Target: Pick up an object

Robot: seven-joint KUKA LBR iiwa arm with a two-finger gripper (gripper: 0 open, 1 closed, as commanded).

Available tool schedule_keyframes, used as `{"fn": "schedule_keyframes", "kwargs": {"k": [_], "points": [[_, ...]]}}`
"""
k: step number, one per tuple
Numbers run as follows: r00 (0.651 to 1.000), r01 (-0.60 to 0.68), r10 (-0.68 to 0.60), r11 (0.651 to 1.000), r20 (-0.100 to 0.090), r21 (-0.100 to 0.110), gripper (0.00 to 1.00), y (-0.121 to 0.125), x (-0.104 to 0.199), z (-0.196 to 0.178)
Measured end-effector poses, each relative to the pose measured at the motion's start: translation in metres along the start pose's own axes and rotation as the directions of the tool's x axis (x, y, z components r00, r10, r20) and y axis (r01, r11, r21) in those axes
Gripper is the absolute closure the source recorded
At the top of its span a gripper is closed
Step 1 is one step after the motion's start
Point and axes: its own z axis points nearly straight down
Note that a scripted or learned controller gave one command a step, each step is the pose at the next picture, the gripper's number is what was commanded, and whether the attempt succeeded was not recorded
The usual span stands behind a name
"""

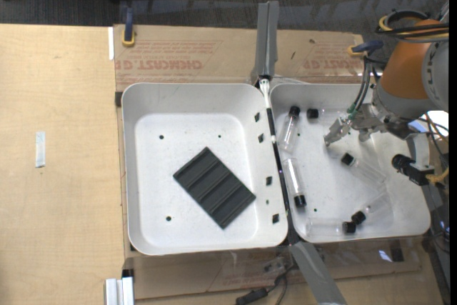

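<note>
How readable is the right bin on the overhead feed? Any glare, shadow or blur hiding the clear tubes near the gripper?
Camera view: lighting is even and soft, with no hard shadows. The right bin is bright white, so the clear tubes nearly wash out; their black caps read best. The gripper looks slightly soft. The dark ribbed slab in the left bin is crisp.

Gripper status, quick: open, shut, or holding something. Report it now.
Gripper: over the right bin, above the clear tubes; whether it is open, shut or holding anything cannot be told.
</note>
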Motion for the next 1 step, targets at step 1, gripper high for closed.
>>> {"fn": "schedule_keyframes", "kwargs": {"k": [1], "points": [[1.000,0.031,-0.031,1.000,-0.001,0.001,0.00,-0.0594,0.0020,0.0005]]}}
